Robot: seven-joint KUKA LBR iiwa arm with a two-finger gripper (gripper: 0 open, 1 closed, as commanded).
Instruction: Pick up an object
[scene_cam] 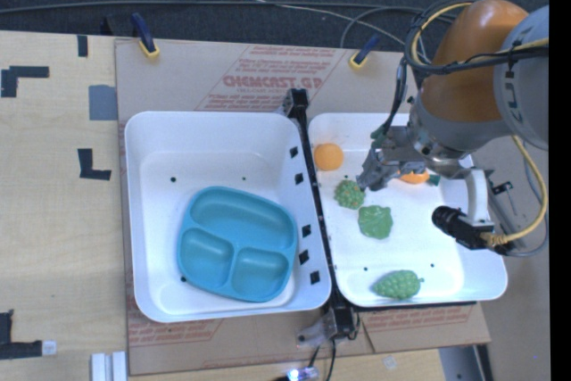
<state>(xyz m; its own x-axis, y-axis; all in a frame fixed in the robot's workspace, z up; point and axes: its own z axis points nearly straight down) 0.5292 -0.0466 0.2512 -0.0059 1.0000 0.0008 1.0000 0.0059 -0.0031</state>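
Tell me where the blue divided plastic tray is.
The blue divided plastic tray lies in the left white bin, toward its near edge, across the divider from the green items in the right bin.

1. Two white bins: left bin (143, 192), right bin (482, 281).
2. One blue tray (236, 244), in the left bin.
3. Three green items in the right bin: (349, 194), (376, 221), (397, 285).
4. Two orange items in the right bin: a ball (328, 157) and a piece (414, 178) partly hidden by the arm.
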